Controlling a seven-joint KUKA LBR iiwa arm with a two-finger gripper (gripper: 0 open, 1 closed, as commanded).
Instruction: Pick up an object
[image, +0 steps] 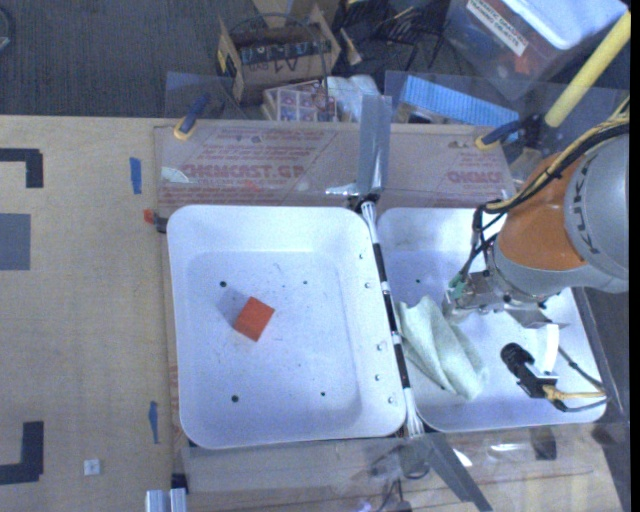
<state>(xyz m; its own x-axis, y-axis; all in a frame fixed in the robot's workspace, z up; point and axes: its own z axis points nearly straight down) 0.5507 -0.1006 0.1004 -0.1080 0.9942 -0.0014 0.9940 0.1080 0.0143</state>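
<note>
My gripper (470, 300) hung over the right white bin (420, 235), grip state hidden, just right of the crumpled pale-green cloth (440, 345), whose long axis ran diagonally.

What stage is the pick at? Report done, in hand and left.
Done: nothing looks picked yet; the orange block lies on the floor of the left bin, and the pale cloth lies in the right bin. In hand: the arm is over the right bin, beside the cloth. Left: gripping and lifting an object.
</note>
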